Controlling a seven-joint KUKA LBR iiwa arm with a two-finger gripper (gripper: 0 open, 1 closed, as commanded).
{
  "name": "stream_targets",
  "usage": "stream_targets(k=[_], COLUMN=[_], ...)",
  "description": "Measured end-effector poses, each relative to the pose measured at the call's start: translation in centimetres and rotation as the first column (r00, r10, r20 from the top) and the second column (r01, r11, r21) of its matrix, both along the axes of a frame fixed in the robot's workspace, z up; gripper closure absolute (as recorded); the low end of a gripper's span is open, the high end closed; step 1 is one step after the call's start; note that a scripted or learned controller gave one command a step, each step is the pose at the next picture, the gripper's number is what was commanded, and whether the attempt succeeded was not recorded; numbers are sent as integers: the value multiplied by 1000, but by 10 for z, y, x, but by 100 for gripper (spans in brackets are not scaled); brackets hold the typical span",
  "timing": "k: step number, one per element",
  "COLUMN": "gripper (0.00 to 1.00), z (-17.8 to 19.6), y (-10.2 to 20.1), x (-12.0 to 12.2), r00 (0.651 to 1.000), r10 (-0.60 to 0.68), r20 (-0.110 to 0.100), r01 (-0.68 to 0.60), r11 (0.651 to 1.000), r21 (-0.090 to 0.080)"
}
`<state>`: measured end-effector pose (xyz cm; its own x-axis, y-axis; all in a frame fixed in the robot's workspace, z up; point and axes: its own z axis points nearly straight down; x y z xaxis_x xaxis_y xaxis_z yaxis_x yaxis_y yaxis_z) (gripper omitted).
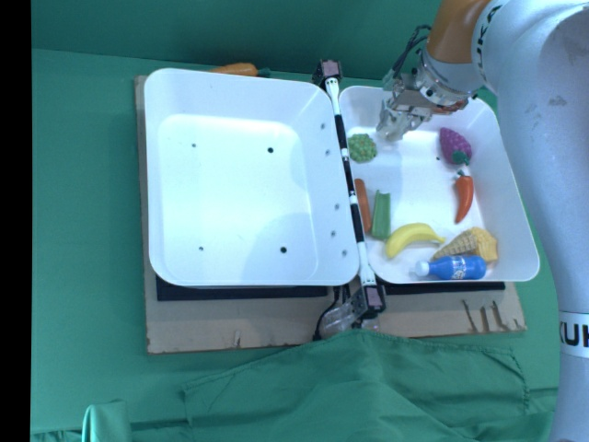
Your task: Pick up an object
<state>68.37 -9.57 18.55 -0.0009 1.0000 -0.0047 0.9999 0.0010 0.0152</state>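
My gripper (396, 127) hangs over the far part of the right bin (515, 238), just right of a green broccoli-like piece (362, 147). Nothing shows between its tips. In the same bin lie a purple grape bunch (454, 144), a red chili pepper (464, 195), an orange carrot (363, 204), a green stick-shaped vegetable (381, 215), a yellow banana (411, 238), an ice cream cone (470, 244) and a blue bottle (452, 268).
The left bin (184, 118) sits beside the right one, with a black-and-white striped bar (348, 178) along the divide. An orange object (236, 68) lies behind the left bin. Green cloth (368, 385) bunches at the front edge of the cardboard base.
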Motion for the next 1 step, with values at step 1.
stream_targets(k=[1], gripper=[0], z=[-1], y=[-2], x=[-2], r00=[1000], r10=[-4], r20=[-2], r01=[4], r11=[1000], r21=[0])
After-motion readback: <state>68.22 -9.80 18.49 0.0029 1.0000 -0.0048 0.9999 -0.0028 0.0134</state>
